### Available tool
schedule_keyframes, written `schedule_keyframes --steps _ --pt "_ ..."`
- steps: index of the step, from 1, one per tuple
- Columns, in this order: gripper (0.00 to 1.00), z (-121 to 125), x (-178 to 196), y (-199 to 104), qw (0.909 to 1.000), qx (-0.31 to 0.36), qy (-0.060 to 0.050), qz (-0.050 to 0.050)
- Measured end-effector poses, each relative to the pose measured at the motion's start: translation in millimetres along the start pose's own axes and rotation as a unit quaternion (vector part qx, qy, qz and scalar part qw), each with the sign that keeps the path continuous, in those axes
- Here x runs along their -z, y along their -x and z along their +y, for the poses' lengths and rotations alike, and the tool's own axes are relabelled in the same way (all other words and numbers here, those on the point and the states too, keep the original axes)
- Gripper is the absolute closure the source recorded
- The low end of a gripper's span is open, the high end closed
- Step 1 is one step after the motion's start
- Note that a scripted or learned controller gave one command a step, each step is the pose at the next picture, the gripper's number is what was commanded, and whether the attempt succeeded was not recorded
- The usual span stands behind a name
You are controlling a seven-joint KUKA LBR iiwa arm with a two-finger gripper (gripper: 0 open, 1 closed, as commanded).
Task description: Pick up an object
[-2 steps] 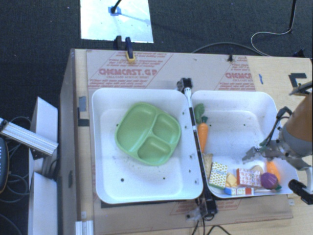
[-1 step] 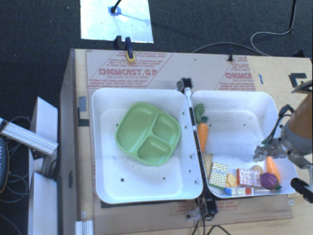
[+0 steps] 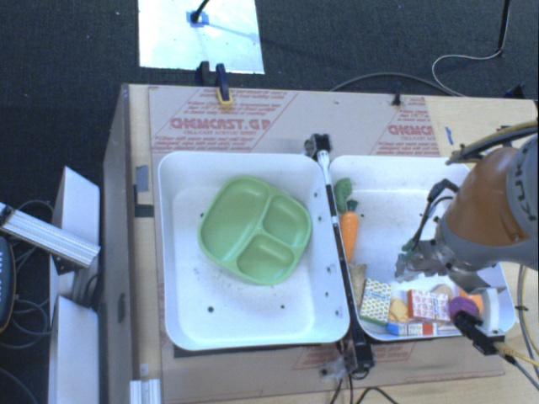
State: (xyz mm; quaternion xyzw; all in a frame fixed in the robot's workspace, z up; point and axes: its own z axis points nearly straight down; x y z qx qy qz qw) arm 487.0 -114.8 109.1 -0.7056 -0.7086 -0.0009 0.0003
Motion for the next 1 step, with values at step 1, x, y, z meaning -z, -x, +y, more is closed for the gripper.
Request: schedule_keyframes --steps 1 --pt "1.00 0.3 22.8 -30.0 1.0000 0.000 0.001 -0.001"
